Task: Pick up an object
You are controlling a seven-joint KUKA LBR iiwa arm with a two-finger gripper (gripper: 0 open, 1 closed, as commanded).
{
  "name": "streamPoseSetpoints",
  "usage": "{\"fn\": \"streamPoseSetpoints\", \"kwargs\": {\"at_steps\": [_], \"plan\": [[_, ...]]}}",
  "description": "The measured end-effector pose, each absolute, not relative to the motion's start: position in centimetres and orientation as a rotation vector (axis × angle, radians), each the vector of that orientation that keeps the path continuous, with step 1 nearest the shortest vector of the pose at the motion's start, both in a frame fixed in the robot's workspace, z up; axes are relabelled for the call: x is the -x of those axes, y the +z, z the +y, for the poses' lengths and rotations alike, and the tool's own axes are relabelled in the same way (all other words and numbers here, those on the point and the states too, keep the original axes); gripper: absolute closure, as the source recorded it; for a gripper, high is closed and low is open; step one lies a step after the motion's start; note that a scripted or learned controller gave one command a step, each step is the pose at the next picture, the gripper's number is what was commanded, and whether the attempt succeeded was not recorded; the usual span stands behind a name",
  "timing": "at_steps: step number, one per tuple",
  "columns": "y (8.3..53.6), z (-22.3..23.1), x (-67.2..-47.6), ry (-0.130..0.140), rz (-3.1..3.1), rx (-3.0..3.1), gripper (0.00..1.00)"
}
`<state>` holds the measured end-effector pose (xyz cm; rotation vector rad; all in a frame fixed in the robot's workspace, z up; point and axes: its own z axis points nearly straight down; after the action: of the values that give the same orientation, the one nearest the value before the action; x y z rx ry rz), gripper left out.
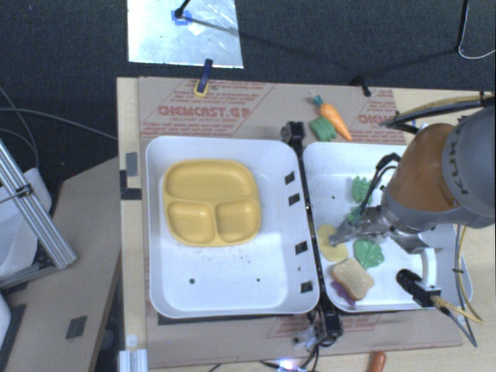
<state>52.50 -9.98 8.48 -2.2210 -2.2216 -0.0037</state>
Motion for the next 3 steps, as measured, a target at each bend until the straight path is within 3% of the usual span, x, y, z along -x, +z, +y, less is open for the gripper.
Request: {"fn": "streamPoseSetpoints", "kwargs": {"at_steps": [1,2,3], "plan": [[21.6,-5.3,-50.6,-0.016,-2.237,2.217,0.00],[18.3,0.3,-48.6,-0.001,-2.229,2.208,0.00],[19.5,-0.1,-48.8,-0.006,-2.227,2.219,1.00]]}}
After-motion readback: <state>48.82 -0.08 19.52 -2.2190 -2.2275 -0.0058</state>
